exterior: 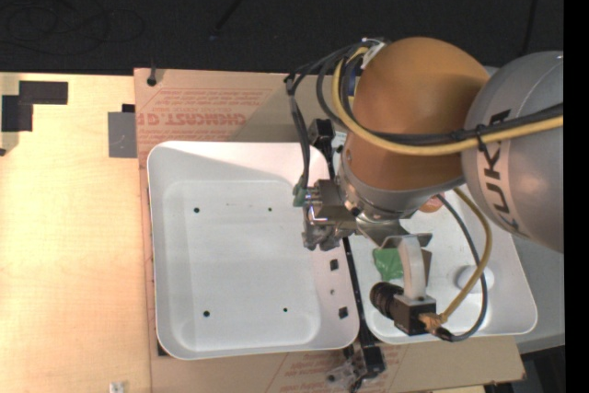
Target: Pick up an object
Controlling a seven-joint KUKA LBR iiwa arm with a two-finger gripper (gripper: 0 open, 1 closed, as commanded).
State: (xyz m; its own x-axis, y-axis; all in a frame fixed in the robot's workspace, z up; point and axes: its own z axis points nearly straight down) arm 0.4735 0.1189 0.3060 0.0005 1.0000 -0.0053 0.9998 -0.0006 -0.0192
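My gripper (319, 221) hangs below the big orange wrist band (414, 115), over the divide between the two bins and just inside the left edge of the right bin (515, 317). The arm hides most of that bin. A green object (387, 264) lies in the right bin just right of the gripper, partly under a pale strap-like piece. A small red object (430, 207) peeks out from under the wrist. A white rounded object (467, 276) sits further right.
The left bin (175, 198) lies beside the gripper, with its raised rim between the two bins. A black cylindrical fitting with a cable (403, 308) hangs from the arm over the right bin's front. A wooden bench top (64, 244) stretches left.
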